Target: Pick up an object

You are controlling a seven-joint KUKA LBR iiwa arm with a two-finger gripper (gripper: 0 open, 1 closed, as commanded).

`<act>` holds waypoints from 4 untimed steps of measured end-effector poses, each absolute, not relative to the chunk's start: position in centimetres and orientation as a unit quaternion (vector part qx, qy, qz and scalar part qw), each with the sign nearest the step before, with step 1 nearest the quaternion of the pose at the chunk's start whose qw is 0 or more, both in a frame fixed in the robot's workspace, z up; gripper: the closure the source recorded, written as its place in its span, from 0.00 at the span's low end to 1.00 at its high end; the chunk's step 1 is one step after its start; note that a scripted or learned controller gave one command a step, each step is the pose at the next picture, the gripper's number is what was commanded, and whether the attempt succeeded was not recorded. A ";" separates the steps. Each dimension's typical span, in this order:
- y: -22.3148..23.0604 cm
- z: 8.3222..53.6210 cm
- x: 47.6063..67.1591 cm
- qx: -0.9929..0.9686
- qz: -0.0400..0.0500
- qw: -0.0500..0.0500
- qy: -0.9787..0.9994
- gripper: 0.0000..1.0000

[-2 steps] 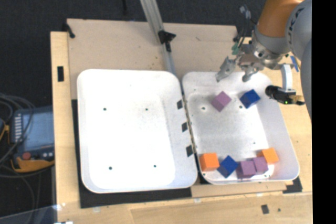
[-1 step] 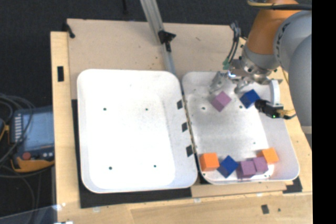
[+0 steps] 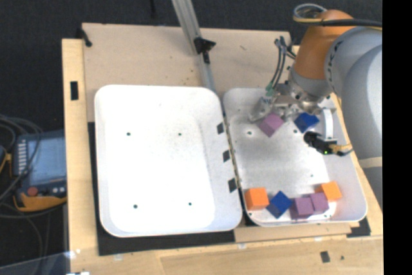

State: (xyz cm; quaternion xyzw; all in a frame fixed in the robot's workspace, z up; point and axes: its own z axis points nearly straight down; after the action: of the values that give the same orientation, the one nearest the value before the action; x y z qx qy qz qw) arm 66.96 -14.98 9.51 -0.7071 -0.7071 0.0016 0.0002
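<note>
My gripper [image 3: 275, 114] hangs over the far end of the right bin [image 3: 283, 161], under the orange-banded wrist. A purple block [image 3: 271, 125] sits tilted between its fingers, and the gripper is shut on it just above the bin floor. A blue block [image 3: 306, 122] lies right beside it, to the right. Along the bin's near edge lie an orange block [image 3: 257, 198], a blue block [image 3: 279, 204], two purple blocks [image 3: 302, 208] [image 3: 318, 203] and another orange block [image 3: 331, 190].
The left bin [image 3: 158, 158] is a bare white tray beside the right one. A slanted metal rail [image 3: 187, 16] rises behind the bins. Cables and a black clip [image 3: 322, 142] hang from the arm at the right bin's right side.
</note>
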 end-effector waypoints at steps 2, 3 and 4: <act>-14.2 16.2 67.4 -0.706 -0.002 -0.003 -0.708 1.00; -14.4 20.7 67.2 -0.706 -0.002 -0.003 -0.708 1.00; -14.6 24.8 67.4 -0.705 -0.002 -0.003 -0.709 1.00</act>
State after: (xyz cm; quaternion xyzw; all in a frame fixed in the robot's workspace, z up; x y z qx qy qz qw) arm 67.36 -14.60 24.77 -0.7054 -0.7088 -0.0018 -0.0029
